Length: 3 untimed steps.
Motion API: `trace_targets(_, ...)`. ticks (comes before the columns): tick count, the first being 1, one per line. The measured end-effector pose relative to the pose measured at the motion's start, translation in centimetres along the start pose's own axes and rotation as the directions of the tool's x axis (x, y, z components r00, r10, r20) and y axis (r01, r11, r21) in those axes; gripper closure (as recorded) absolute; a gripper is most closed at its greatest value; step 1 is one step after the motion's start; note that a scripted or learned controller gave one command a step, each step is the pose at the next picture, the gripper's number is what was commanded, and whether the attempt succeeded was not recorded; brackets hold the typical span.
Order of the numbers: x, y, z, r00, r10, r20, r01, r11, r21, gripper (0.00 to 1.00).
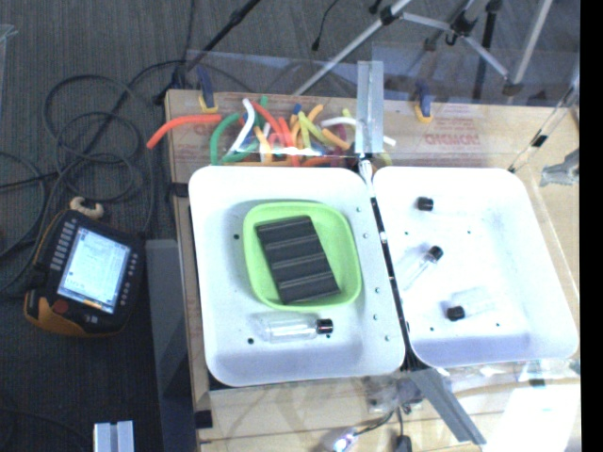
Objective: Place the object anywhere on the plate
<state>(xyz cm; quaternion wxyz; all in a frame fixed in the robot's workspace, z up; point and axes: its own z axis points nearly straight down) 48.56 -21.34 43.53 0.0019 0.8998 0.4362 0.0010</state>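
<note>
A green plate [350, 252] sits in the left bin [212, 252] and carries a dark ribbed rectangular block [297, 259] lying flat across its middle. Just in front of the plate, on the bin floor, lies a clear vial with a black cap [290, 328]. The right bin [528, 281] holds three more clear vials with black caps: one near the back [423, 203], one in the middle [422, 262] and one toward the front [468, 306].
A bundle of coloured cables [273, 132] lies on the bench behind the bins. A vertical metal post [370, 111] stands between the bins at the back. A teach pendant [87, 273] lies on the floor at left. Tripod legs [443, 17] cross the background.
</note>
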Motion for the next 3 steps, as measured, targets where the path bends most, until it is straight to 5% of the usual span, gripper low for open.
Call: trace_targets(3,-0.39,0.21,0.11,0.965,0.264,0.001,-0.264,0.965,0.003,0.0)
